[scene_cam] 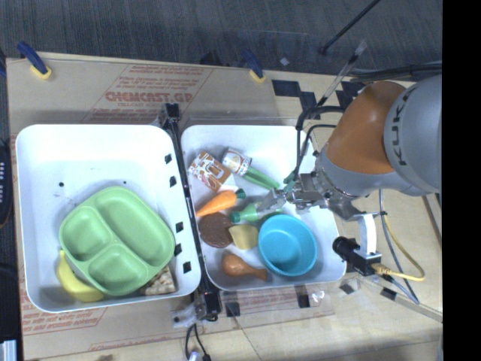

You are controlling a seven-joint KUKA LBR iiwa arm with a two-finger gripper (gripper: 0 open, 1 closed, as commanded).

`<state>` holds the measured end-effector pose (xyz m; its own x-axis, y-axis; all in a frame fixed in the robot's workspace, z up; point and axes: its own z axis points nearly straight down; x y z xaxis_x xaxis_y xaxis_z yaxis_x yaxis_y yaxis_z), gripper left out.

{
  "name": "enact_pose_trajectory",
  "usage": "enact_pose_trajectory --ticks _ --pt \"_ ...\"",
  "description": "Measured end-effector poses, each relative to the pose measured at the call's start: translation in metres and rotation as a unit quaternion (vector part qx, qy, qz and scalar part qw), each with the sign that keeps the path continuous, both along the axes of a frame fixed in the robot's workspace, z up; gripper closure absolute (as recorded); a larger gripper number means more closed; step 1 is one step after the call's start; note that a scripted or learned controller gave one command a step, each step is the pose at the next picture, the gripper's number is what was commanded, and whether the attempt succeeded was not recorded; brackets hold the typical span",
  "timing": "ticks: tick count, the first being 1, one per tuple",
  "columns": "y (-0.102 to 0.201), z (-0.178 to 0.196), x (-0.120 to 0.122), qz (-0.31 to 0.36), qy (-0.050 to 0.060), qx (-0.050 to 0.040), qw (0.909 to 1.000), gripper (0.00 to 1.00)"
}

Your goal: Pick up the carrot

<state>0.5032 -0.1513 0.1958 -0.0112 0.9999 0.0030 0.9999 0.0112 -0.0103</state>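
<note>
camera view, pincer (276, 198) low in right bin (289, 135), openness unclear, carrot (216, 202) apart

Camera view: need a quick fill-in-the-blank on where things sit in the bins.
1. The orange carrot lies in the ____ bin.
2. The green sectioned plate has ____ compartments.
3. The round bowl beside the brown drumstick is ____ in colour.

Missing words: right; three; blue.

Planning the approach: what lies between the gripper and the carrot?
In the camera view, a green toy piece lies between gripper and carrot.
</note>
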Motion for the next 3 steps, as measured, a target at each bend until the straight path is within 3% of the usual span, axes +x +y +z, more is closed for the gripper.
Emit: enact_pose_trajectory --ticks 1,2,3 --pt "0.054 -0.094 0.017 -0.097 0.000 -0.0014 0.9952 0.00" --pt "0.056 -0.104 0.050 -0.147 0.000 -0.0027 0.9892 0.00" --pt "0.059 -0.105 0.087 -0.270 0.001 -0.0033 0.9629 0.00"
